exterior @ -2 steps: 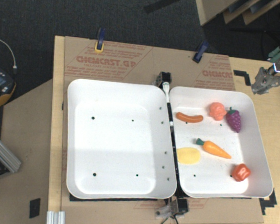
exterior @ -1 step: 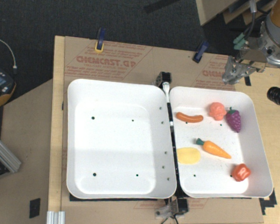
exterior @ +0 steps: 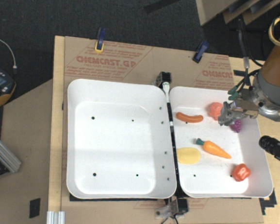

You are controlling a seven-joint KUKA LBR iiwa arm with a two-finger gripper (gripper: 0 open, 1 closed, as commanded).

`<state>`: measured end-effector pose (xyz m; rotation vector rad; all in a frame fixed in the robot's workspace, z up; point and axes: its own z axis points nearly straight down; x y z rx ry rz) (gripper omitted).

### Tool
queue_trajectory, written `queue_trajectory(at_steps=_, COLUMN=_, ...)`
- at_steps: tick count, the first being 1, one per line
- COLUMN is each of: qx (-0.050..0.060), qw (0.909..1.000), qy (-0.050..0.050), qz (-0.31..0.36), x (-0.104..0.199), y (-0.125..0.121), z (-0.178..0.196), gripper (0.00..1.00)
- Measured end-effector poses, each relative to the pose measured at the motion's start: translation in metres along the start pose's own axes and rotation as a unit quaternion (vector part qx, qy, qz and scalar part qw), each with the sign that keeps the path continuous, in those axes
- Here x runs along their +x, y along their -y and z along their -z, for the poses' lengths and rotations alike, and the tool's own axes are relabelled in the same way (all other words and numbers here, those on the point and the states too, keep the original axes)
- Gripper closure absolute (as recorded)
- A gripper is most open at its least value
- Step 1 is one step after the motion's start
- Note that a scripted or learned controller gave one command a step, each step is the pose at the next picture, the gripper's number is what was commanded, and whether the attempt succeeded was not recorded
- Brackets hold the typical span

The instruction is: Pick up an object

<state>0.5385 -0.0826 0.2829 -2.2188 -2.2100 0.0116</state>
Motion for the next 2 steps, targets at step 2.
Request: queue_trajectory(at_steps=2, qx=-0.008, qw=1.0000, qy=0.003, qz=-0.001, x=-0.098, y=0.059, z=-0.027, gripper=1.00)
